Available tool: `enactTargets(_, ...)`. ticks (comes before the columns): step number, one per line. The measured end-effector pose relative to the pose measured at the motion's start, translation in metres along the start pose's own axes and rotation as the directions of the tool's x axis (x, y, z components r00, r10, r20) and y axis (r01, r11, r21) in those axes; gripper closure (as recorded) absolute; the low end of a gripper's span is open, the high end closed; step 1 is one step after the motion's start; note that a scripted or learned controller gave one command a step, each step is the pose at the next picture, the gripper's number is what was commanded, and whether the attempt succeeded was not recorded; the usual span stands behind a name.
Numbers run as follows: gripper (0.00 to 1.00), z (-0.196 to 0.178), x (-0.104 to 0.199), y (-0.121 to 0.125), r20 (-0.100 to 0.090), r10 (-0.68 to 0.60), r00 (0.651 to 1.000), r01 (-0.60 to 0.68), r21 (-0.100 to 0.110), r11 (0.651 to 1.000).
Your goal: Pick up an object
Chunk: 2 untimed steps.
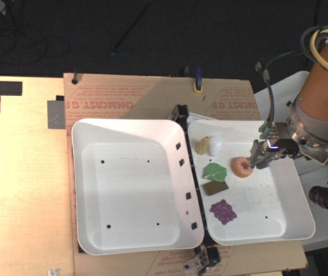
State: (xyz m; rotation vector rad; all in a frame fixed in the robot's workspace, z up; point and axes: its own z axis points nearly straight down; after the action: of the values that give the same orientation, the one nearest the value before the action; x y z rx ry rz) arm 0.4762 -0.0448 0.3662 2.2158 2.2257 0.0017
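The gripper [258, 157] hangs just beside the doughnut [242, 167]; whether it's spread, I cannot tell. The doughnut looks light and rigid. Pinching across its ring seems best.

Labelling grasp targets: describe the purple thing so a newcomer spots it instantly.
Look in the right bin, the one the arm reaches over. The purple thing lies nearest that bin's front edge, below the brown block and green leaf shape. It alone is purple and lumpy like a grape bunch, far from the gripper.
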Motion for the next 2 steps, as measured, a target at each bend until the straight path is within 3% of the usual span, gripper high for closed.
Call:
enactTargets(1, 1.00, -0.039, 0.013, 0.013, 0.000, 0.002, 1.000, -0.002, 0.000, 1.000)
enactTargets(2, 1.00, 0.129, -0.011, -0.002, -0.001, 0.008, 1.000, -0.008, 0.022, 1.000)
